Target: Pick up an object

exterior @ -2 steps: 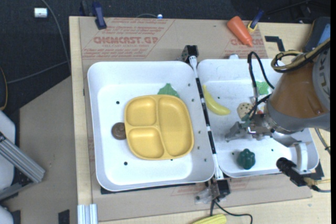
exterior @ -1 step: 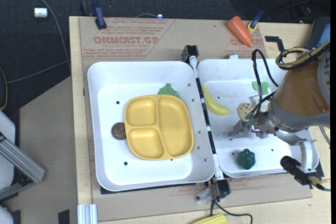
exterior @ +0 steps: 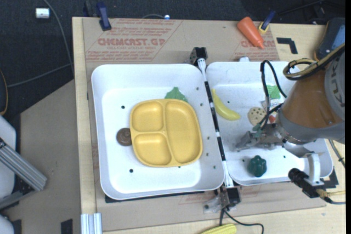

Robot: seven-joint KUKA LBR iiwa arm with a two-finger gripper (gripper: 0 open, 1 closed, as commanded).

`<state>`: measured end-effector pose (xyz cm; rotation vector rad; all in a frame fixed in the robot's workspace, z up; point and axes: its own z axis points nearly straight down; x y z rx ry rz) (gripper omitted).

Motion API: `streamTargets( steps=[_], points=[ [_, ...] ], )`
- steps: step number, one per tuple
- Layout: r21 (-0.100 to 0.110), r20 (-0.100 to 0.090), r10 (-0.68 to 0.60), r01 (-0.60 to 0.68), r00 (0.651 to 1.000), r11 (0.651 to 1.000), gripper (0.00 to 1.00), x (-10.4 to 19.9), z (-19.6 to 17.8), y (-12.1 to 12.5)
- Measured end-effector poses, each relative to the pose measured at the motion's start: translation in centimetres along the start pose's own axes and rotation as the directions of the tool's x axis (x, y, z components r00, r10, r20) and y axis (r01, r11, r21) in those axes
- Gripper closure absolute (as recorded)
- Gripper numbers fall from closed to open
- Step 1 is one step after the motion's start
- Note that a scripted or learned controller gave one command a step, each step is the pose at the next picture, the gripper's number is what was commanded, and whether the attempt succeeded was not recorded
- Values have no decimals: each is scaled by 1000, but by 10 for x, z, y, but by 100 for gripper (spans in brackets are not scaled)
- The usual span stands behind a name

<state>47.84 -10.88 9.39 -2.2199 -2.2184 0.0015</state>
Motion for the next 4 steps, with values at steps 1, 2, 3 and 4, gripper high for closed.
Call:
streamTargets(
  steps=[1, 2, 3, 4],
  points=[
    [-3, 2, -1, 1, 1000, 1000, 0, -38, 9, 57],
    [-4, 3, -1, 1, 1000, 1000, 0, -95, 8, 114],
    [-13, 7, -3, 3, 1000, 1000, 100, -95, -5, 117],
    [-6, 4, -2, 2, 1000, 1000, 100, -115, -35, 143]
  ],
)
